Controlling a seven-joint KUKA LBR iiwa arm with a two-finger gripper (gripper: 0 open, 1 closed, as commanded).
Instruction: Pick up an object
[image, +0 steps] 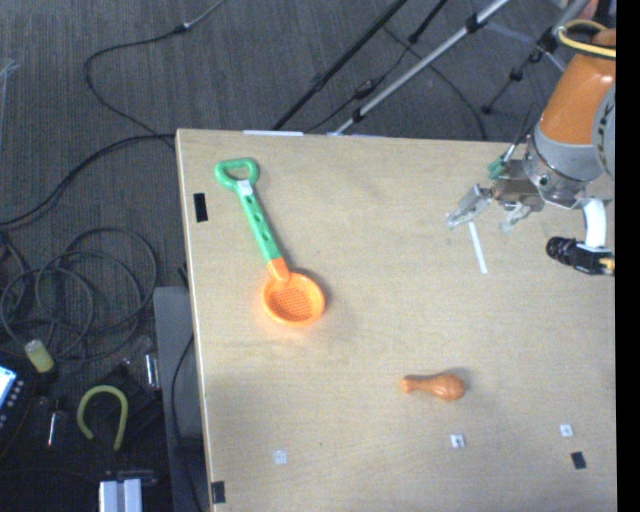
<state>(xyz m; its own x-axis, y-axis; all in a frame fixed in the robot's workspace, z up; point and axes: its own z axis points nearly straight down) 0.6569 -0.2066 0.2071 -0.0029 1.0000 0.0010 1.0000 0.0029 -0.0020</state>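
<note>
My gripper (487, 219) hangs over the upper right part of the wooden board (400, 440), below the arm's orange band. Its two fingers are spread apart, open, with nothing between them. A thin white stick (479, 250) lies on the board just below the left fingertip; I cannot tell whether they touch. An orange strainer spoon with a green handle (268, 245) lies at the left of the board. A small orange drumstick-shaped toy (436, 386) lies lower down, in front of the gripper.
The board's left edge drops to dark carpet with cables (80, 290) and a green hook (103, 410). Tripod legs (420, 60) cross behind the far edge. Small markers (456, 440) dot the board's front.
</note>
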